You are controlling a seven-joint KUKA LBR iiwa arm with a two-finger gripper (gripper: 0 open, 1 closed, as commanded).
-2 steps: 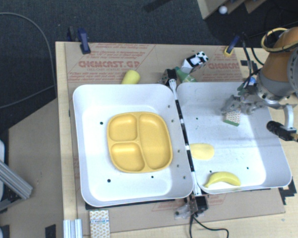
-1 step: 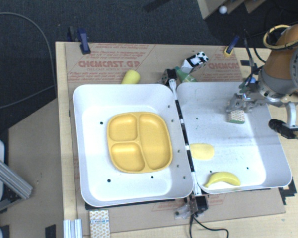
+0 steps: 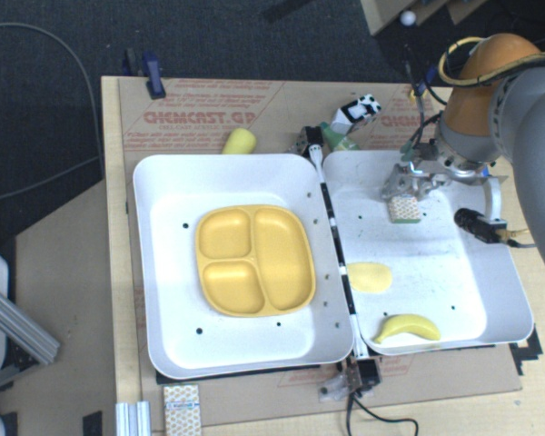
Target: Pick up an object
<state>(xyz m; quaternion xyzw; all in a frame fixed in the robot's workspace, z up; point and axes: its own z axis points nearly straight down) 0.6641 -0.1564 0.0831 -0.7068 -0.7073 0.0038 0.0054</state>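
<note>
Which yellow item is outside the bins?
The small yellow block on the board behind the left bin. The plate, pale disc and banana all lie inside bins.

A plate [image 3: 254,260] fills the middle of the left bin [image 3: 159,243], with bare floor around it. In the right bin [image 3: 477,284], 2 things crowd the near left: a banana [image 3: 407,329] and a pale disc [image 3: 370,277]. Its centre lies open.
</note>
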